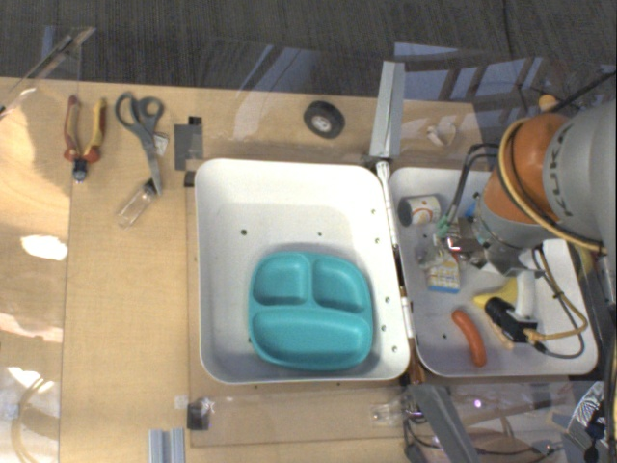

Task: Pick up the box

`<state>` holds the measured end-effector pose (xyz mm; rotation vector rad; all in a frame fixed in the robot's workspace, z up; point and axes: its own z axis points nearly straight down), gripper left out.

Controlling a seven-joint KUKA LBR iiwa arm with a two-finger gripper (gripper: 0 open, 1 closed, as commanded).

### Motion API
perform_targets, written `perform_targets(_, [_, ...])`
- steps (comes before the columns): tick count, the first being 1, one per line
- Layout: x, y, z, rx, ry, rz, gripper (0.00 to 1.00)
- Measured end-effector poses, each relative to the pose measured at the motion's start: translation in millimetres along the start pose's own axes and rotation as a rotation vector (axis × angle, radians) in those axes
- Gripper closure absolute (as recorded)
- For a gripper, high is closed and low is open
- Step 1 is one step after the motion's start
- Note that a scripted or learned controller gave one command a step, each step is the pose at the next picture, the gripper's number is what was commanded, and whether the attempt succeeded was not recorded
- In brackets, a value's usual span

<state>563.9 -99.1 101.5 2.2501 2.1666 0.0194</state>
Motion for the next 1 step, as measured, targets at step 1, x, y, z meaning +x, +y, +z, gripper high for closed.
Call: perform_targets(1, [70.3,64.5,-113.6,0.016,0.004,-0.045,1.00])
